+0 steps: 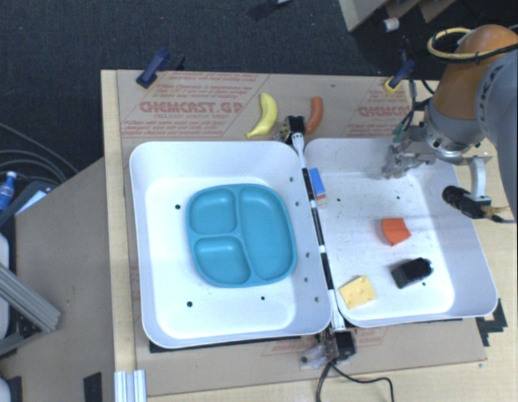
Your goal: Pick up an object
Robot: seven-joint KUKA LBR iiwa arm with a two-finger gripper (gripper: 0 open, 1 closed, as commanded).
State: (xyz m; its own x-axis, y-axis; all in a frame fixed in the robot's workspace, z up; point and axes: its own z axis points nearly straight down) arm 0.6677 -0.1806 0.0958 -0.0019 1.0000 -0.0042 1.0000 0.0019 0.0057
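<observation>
The right bin (pixel 459 296) holds an orange block (pixel 395 231) near its middle, a black object (pixel 411 271) below it and a yellow cheese-like wedge (pixel 356 292) at the front left. A small blue and white item (pixel 316 185) lies by the divider between the bins. My gripper (pixel 400 162) hangs over the right bin's far edge, well above and behind the orange block, with nothing seen between its fingers. The arm's grey wrist and orange band (pixel 468 82) rise to the upper right.
The left bin (pixel 158 182) holds a blue divided plate (pixel 240 234). A yellow banana (pixel 264 115) and an orange-brown sausage (pixel 314 114) lie on the bench behind the bins. Blue clamps (pixel 155 67) sit at the bench's far edge.
</observation>
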